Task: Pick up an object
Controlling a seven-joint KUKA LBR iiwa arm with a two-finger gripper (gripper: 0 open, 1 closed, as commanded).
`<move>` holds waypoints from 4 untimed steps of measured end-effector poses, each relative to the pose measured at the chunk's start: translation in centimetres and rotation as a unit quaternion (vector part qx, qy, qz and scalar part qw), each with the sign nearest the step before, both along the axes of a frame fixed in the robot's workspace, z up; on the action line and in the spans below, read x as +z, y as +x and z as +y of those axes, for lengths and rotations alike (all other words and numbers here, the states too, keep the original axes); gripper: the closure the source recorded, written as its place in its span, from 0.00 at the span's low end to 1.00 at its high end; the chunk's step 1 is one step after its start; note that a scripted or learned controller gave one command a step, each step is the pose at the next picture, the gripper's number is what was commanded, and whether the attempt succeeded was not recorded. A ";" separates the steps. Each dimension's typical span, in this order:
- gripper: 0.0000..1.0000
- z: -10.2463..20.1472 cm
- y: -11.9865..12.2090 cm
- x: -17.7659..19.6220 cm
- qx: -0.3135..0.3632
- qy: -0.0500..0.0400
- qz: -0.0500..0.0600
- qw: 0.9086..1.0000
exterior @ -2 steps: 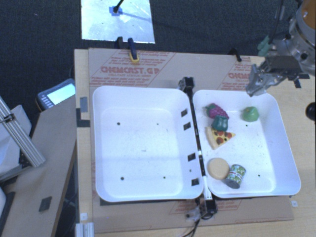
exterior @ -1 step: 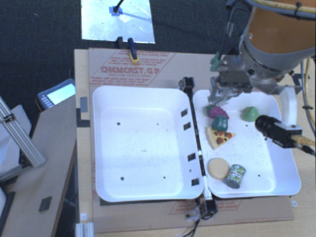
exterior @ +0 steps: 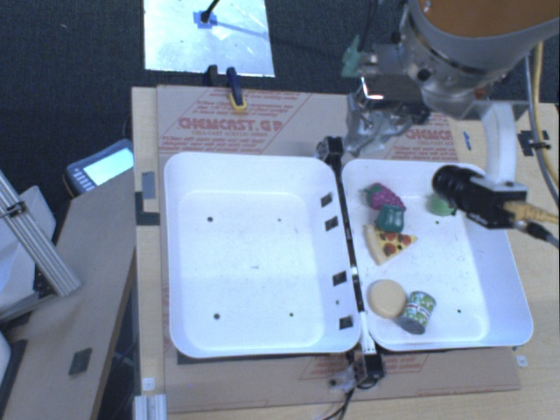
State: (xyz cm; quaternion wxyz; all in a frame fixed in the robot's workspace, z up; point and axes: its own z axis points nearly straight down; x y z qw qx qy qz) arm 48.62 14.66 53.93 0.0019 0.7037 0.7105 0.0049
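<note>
the camera view looks down at a slant on a worktop (exterior: 105, 234) carrying two shallow white bins side by side on a cardboard sheet (exterior: 262, 116) printed with red letters.

the left bin (exterior: 179, 261) has a bare white floor with a few small dark holes. the right bin (exterior: 503, 309) holds several small things. near its back wall lies a purple bunch of toy grapes (exterior: 385, 196), and just beside it, toward the front, a toy pizza slice (exterior: 388, 239) with green and red toppings. further forward sits a round tan disc (exterior: 387, 297), touching or nearly touching a small tin can (exterior: 418, 311) with a green label, tipped on its side. a small green object (exterior: 438, 205) lies near the back right, partly hidden by a black cylindrical device (exterior: 477, 195) on a white bracket.

the grey arm with its orange band (exterior: 477, 7) reaches in at the top right, above the back edge of the right bin. the pincer (exterior: 374, 121) hangs there in a blurred metallic mass, apart from every object in the bin; i cannot tell how it is set.
</note>
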 end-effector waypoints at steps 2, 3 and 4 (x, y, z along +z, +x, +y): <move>1.00 8.9 6.5 -0.3 -0.004 -0.001 0.002 1.000; 1.00 8.8 6.3 0.7 -0.004 -0.001 0.003 1.000; 0.00 8.8 6.3 0.7 -0.005 -0.001 0.003 1.000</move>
